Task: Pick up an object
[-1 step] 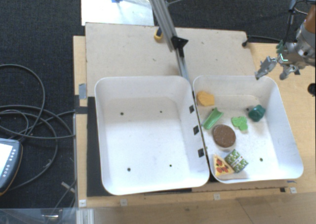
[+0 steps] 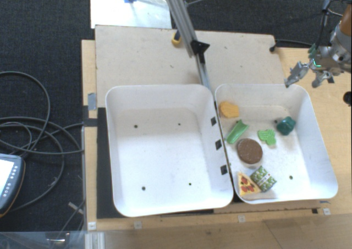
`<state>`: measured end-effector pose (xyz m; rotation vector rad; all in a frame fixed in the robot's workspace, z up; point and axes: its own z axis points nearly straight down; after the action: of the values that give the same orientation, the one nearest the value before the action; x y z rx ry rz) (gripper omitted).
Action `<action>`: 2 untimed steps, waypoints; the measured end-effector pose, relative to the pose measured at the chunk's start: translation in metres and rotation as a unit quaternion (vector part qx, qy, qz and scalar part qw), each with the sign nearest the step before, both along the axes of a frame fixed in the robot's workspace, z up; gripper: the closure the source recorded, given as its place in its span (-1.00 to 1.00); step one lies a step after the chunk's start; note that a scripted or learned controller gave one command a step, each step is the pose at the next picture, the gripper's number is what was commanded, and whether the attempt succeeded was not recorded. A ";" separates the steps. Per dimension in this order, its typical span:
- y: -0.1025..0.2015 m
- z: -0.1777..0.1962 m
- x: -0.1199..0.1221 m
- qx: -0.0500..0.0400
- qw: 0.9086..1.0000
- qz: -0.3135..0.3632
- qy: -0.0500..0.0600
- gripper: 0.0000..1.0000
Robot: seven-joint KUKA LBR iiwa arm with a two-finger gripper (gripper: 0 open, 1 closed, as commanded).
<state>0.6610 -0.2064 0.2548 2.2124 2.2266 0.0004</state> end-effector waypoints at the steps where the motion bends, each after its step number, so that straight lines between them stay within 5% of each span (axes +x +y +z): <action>1: 0.005 -0.057 0.008 0.001 1.000 0.000 0.002 -1.00; 2: 0.000 -0.117 0.011 0.001 1.000 -0.001 0.002 -1.00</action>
<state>0.6724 -0.2064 0.1382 2.2172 2.2282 -0.0031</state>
